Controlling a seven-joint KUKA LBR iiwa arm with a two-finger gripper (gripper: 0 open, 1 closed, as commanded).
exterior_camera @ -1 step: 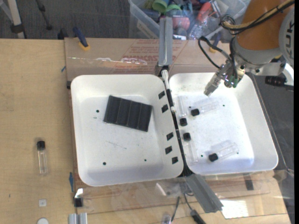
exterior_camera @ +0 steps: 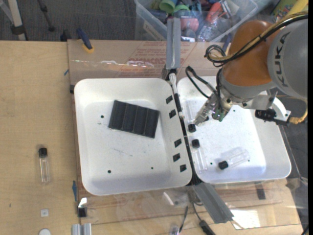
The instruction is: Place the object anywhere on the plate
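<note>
Gripper [exterior_camera: 211,112] is seen low over the right shallow white plastic bin [exterior_camera: 274,153], at its upper-left part near the central divider; whether anything is clamped cannot be told. Grey arm with orange band [exterior_camera: 249,53] is seen just above that bin's upper edge. Clear plastic vial with black cap [exterior_camera: 233,159] is laid on its side in the lower part of the right bin, well apart from the gripper. Dark ribbed rectangular plate [exterior_camera: 134,118] is laid flat in the neighbouring left white bin [exterior_camera: 88,175], beyond the divider.
</note>
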